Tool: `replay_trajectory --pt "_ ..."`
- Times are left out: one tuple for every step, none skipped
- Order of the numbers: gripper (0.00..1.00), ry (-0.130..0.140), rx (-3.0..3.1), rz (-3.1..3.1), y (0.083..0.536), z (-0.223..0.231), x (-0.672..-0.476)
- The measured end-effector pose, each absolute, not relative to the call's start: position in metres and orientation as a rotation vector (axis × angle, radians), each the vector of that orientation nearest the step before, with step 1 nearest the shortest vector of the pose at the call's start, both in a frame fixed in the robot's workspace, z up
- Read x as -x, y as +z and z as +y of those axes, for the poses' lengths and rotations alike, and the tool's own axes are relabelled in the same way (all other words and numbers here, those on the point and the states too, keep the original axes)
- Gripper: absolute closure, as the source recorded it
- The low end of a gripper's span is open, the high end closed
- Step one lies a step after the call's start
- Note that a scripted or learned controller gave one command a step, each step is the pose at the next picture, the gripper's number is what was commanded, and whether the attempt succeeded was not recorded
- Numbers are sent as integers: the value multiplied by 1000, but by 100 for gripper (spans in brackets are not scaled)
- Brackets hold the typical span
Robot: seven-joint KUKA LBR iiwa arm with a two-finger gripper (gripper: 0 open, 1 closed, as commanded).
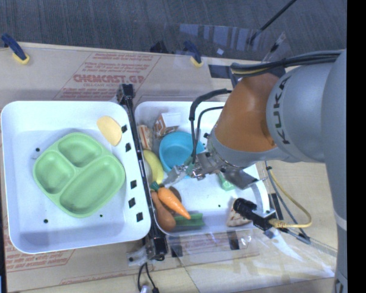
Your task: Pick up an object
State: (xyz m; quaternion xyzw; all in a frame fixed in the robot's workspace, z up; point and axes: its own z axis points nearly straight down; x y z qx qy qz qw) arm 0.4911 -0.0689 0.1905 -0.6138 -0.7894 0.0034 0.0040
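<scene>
Two white bins sit on cardboard. Gripper [182, 171] hangs open over the right bin's [256, 221] left side, beside the banana [152, 165] and above the carrot [172, 202]: light, stiff, smooth plastic, best pinched mid-length.

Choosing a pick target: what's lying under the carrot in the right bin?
The carrot lies on top of a brown sausage-like piece and a dark green item. How far these reach beneath it is covered, as is the bin floor there.
</scene>
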Motion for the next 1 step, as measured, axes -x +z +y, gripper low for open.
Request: replay_trajectory --pt "0 -5 2013 -2422 95 -98 -480"
